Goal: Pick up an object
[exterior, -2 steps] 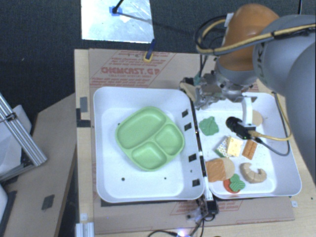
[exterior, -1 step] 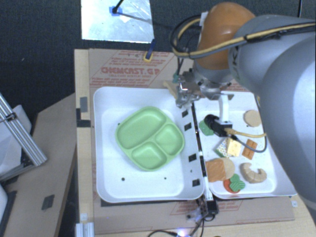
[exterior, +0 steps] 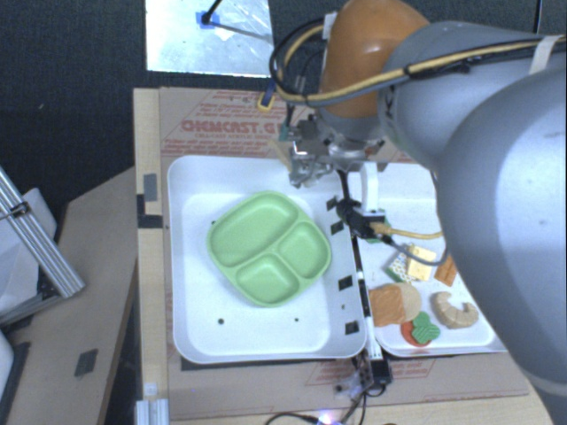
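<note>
Tabletop (exterior: 97,264) of pale brown board fills the left, with a slanted aluminium rail (exterior: 35,237) crossing its near-left corner. Further right lies a cardboard sheet (exterior: 221,122) printed in red, where "CHEMCAST" can be made out along the far edge; the rest of the lettering is too blurred to read. Behind it, a shiny foil-like sheet (exterior: 208,20) carries a small blue marker and a thin dark rod. On the cardboard sits the left white bin (exterior: 190,326), and in its middle rests a light green divided plate (exterior: 268,248) with three compartments, lying flat and apart from the bin walls. Just beyond the plate's far right edge, over the far right corner of this bin, hangs the pincer (exterior: 301,168), a small metal piece under the orange band (exterior: 368,51) of the grey arm (exterior: 496,175); whether it is spread or closed I cannot tell, and nothing is seen in it. Black clips run along the seam between the bins. The right white bin (exterior: 416,206) holds small toy foods near its front: a yellow cheese wedge (exterior: 415,262), an orange slice (exterior: 388,304), a red and green piece (exterior: 422,330), and a tan curved pastry (exterior: 454,311), all close together and partly hidden by the arm.
</note>
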`<state>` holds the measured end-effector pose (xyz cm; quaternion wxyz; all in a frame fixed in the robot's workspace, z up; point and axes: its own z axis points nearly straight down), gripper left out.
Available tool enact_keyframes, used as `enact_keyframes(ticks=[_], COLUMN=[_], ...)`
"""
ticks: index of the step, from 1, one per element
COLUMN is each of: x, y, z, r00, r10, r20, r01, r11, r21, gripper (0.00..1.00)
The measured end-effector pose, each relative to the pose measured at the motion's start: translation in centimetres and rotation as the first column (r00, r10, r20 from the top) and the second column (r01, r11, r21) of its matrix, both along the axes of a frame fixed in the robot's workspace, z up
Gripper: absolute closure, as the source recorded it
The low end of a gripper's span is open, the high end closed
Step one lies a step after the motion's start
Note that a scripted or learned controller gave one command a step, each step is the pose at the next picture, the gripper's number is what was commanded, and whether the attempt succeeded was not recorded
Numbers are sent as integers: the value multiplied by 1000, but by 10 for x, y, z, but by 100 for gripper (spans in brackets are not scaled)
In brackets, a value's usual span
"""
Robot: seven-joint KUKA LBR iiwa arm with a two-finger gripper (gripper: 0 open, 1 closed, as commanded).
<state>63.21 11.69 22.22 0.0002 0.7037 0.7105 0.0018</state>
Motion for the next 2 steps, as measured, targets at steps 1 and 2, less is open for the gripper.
enact_keyframes(ticks=[1,2], x=[2,8], y=[-17,-7], z=[-7,6], r00=[1000,1000], r10=[-10,-4], r20=[-2,-1], r01=[10,4], r11=[1000,1000], r21=[-3,-1], gripper=[100,100])
